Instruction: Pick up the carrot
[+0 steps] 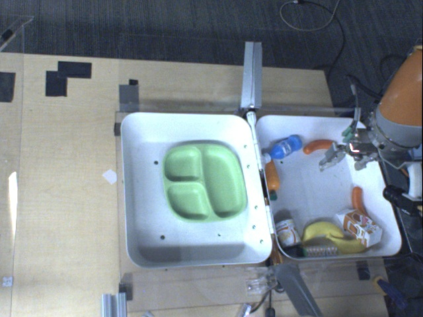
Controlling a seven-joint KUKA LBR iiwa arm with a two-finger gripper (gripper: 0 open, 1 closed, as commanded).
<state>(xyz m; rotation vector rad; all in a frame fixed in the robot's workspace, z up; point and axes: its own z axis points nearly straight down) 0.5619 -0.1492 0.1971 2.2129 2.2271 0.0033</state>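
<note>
I see the gripper (342,152) at the upper right of the right bin (301,200), near that bin's right wall. Its fingers stand apart, nothing between them. The arm (400,104) enters from the right edge of the frame, orange band showing.

Carrot (271,177) lies along the right bin's left wall, lengthwise, well apart from the gripper. Blue bottle (285,146) just above it. An orange-red piece (318,146) lies near the gripper's left side; whether they touch, I cannot tell. Another small orange piece (357,197) sits by the right wall.

Lower part of the right bin: banana (330,234), small carton (360,226), can (285,232).

Left bin (142,177) holds a green divided tray (203,180), mid-frame.
</note>
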